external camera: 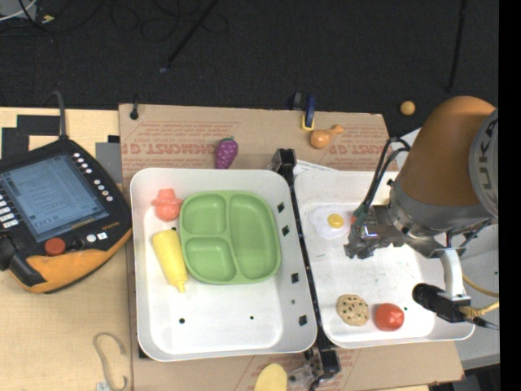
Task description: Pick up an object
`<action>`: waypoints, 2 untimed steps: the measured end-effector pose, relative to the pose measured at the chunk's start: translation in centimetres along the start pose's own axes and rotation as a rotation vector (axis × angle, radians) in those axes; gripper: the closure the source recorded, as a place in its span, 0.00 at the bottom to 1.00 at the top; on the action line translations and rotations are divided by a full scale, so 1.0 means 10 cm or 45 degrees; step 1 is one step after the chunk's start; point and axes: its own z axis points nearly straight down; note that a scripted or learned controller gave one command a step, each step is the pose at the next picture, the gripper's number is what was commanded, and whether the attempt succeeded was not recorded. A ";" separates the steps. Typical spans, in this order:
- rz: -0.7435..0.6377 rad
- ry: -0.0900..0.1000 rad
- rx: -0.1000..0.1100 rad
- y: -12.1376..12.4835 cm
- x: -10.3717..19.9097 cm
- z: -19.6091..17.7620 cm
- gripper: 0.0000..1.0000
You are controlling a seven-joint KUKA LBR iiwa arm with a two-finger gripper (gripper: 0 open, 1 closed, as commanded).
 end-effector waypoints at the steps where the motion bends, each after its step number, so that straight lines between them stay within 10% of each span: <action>1: 0.000 0.000 0.001 0.15 0.48 0.12 1.00; 2: 0.000 0.000 -0.001 0.42 0.94 0.14 1.00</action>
